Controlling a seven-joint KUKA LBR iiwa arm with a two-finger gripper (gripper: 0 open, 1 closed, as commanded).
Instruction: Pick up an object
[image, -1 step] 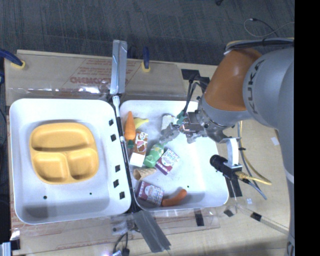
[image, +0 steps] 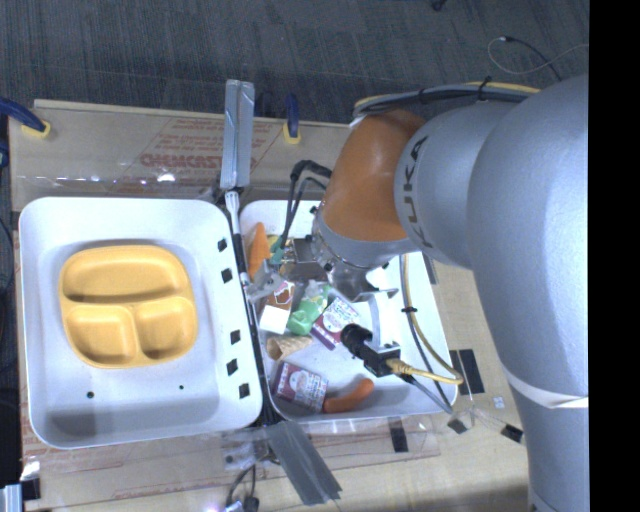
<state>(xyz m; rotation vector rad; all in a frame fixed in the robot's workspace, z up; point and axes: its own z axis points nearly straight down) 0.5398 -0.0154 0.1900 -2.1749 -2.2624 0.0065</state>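
The end effector (image: 300, 262) sits low in the right bin (image: 425, 330), its opening impossible to judge, over clutter: green packet (image: 303, 318) at six o'clock. Grasp step; next, closing and lifting.

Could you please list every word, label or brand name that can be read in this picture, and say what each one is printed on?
"KUKA": black letters running down the grey arm beside its orange band; partly seen at a slant.
Red print on the cardboard sheet behind the left bin: too faint and blurred to read.
Labels on the small packets in the right bin: too small to read.
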